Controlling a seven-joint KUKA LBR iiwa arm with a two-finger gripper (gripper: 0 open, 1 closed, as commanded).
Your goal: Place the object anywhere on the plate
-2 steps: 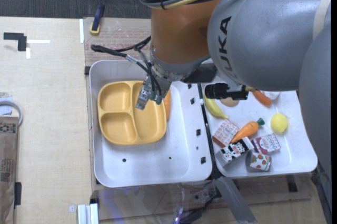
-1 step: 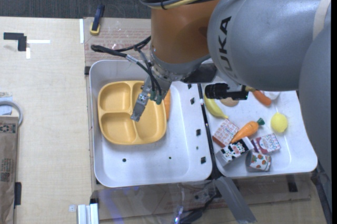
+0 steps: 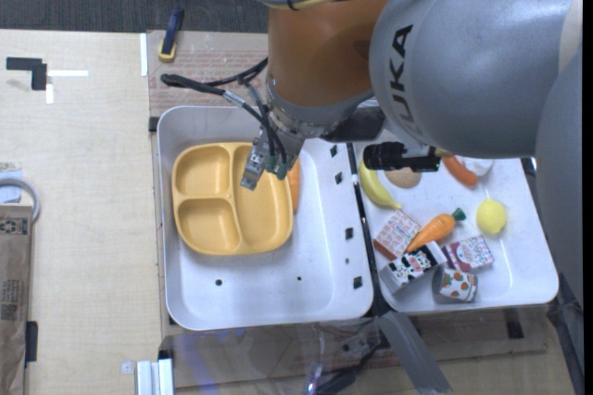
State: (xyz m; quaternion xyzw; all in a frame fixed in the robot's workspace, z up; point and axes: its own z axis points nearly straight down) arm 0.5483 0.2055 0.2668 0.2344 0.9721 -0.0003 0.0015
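An orange object (image 3: 294,184), seemingly a carrot-like toy, lies at the right rim of the yellow plate (image 3: 218,231), just beside the tool (image 3: 264,163). Whether it rests on the plate or just off its edge on the bin floor I cannot tell, since the tool and the wrist above hide most of it. The tool hangs over the plate's large right compartment, close to that rim. Its fingers are not clear enough to judge, so I cannot tell whether it grips anything.

The plate sits in the left bin (image 3: 269,305), toward the upper left, leaving bare white floor below and to the right. This suits a drop from the arm's side.

The right bin (image 3: 519,291) holds the spare items, grouped as a picking pool: a banana (image 3: 375,186), a carrot (image 3: 434,229), a lemon (image 3: 491,216) and several small printed cartons (image 3: 397,233). Both bins stand side by side on the surface (image 3: 74,152), so a transfer is short.
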